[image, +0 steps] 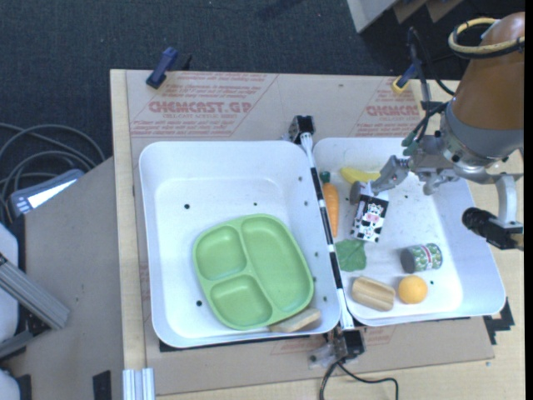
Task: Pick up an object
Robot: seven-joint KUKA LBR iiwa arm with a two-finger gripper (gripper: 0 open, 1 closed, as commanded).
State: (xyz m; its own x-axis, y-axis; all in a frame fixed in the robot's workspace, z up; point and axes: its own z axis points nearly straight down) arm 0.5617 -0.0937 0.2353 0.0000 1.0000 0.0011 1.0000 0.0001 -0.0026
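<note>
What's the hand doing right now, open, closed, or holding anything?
Hand: over the right bin, right at the black-and-white carton; whether it is open, closed or gripping cannot be told from this view.

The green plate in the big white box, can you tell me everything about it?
The green plate is a light green tray that looks like plastic, with rounded corners and three sunken sections: two on top and one below. All three sections hold nothing. It lies flat, turned a little at an angle, on the floor of the left bin, toward that bin's near right corner. A small tan block sits at its lower right edge, seemingly touching it.
</note>
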